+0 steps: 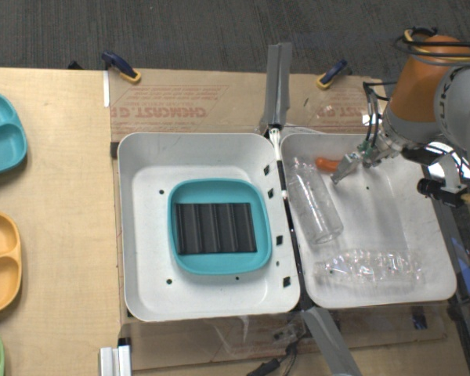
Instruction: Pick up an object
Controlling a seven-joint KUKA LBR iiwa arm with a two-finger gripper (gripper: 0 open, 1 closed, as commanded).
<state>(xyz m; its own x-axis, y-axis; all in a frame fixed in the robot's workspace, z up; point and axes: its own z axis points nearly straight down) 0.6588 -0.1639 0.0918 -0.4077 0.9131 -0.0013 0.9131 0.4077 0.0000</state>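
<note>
Teal plastic fills the middle of the left bin (141, 210): a teal tray (219, 227) with dark ribbed slots, sitting flat. In the right bin (423, 233) lie three candidates for the pick. A clear plastic bottle (313, 202) stretches from about eleven o'clock toward the bin's centre, a small orange object (327, 164) sits at roughly eleven o'clock just beside the bottle's upper end, and a crumpled clear wrapper (370, 266) rests near six o'clock.

At about one o'clock in that bin, the gripper (346, 168) points down and left, its tip near the orange object; nothing shows between its fingers, and whether they are spread or closed cannot be told at this size.

Likely risks: the transparent bottle is round and may roll or slip aside if pinched off-centre; the orange piece lies close against the bottle, so a descent there could jam one finger onto the bottle; the wrapper could collapse and slide out of a grasp.
</note>
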